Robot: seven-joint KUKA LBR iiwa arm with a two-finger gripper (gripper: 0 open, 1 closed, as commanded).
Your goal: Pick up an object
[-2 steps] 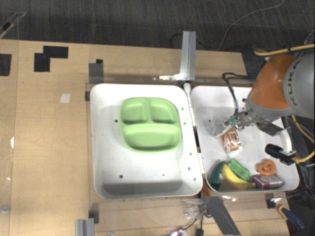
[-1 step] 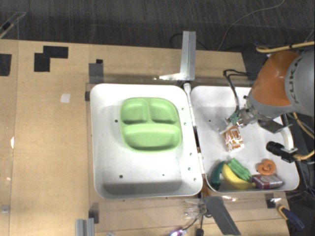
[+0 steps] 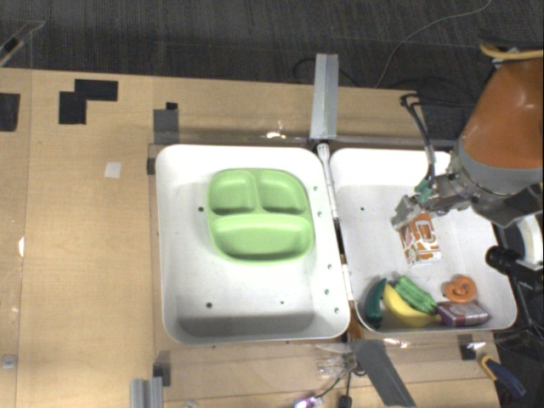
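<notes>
My gripper [image 3: 413, 209] hangs over the middle of the right bin [image 3: 374, 172], with the arm reaching in from the right. It is shut on the top edge of an orange and white packet [image 3: 422, 241], which dangles tilted just below the fingers. Along the bin's front edge lie a yellow banana [image 3: 405, 307], a green toy vegetable [image 3: 416, 294], a dark green item [image 3: 375, 299], an orange ring-shaped toy [image 3: 461, 289] and a small purple box [image 3: 463, 314].
The left bin [image 3: 183, 228] holds a green divided plate [image 3: 258, 212]. A metal divider rail [image 3: 333, 219] runs between the bins. A dark cable [image 3: 418, 119] loops by the right bin's far corner.
</notes>
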